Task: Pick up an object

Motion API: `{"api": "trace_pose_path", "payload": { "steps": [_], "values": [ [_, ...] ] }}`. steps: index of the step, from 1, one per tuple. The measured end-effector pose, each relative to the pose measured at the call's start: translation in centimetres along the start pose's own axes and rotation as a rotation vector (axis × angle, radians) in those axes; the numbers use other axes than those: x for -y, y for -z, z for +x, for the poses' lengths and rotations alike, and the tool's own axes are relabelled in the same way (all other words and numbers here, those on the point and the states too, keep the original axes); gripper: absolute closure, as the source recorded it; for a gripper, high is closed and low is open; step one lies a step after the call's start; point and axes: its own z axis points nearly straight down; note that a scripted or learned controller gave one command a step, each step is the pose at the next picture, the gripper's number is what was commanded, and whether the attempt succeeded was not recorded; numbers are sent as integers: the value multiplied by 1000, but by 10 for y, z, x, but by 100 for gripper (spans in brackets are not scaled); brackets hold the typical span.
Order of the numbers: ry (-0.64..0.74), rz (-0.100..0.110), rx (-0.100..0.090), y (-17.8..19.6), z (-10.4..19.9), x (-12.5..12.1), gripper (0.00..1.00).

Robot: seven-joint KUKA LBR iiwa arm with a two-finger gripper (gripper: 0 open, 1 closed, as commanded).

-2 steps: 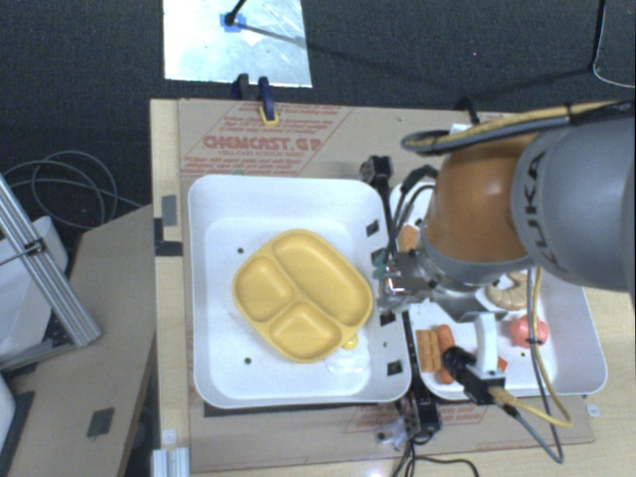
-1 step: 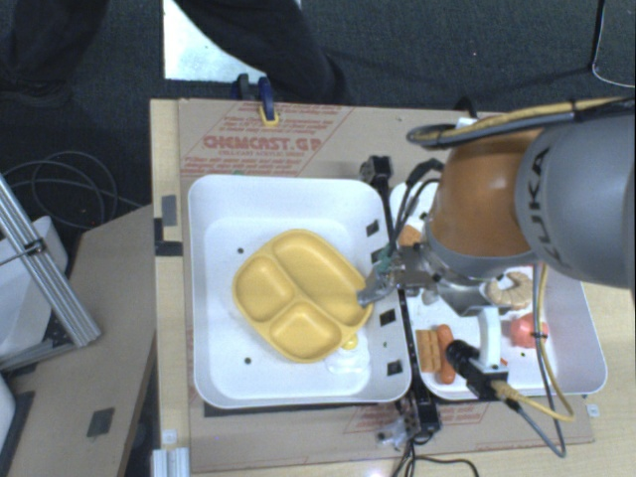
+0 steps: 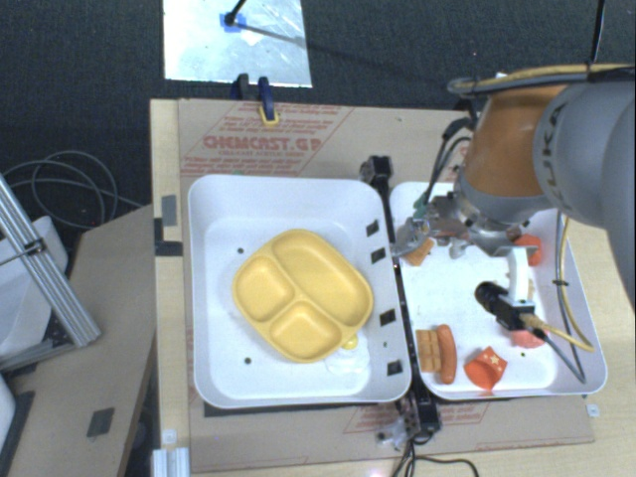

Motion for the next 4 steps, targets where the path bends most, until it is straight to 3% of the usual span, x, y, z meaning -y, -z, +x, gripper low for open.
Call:
{"api": "trace_pose_path", "payload": {
  "steps": [1,2,3,4],
  "values": [
    [16,11,-8,-4,91,88,0],
    [10,-15,-8,210,89,81,0],
    [14,13,-3,102,155,75,0],
    [12,11,-4,56,193,86,0]
  ]
}}
